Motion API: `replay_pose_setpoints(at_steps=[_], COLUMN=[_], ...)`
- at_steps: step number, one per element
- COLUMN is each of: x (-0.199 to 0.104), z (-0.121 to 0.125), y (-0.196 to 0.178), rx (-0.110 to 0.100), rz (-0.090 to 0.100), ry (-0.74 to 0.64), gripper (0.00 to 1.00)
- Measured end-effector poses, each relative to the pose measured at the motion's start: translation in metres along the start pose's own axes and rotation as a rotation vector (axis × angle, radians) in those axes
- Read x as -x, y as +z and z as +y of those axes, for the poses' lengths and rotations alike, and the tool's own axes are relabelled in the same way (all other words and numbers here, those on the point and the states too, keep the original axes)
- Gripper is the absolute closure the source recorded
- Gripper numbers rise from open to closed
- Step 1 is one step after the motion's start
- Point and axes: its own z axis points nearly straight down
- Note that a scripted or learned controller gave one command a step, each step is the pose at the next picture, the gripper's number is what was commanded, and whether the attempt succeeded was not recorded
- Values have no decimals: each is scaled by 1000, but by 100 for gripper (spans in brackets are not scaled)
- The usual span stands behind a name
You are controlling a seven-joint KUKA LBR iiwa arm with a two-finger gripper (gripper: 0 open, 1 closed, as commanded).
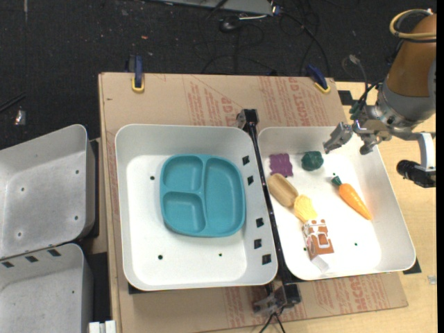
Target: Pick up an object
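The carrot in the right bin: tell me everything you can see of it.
The carrot looks like a plastic toy: a smooth orange cone with a small dark green top. It lies flat on the floor of the right bin, its green end pointing up-left and its tip down-right, toward the bin's right wall. Nothing touches it; the gripper is above it in the view, apart from it.

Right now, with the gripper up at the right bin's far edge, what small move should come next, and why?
Probably ease the gripper down and a little left toward the dark green object. It is the nearest item, lying apart from the purple piece and the carrot, and nothing shows between the fingers yet.
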Motion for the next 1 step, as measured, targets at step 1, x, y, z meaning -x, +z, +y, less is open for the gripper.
replay_pose_setpoints(at_steps=[1], x=[1], z=[10], y=[55], rx=[-3], rz=[0], ry=[-2], gripper=[0])
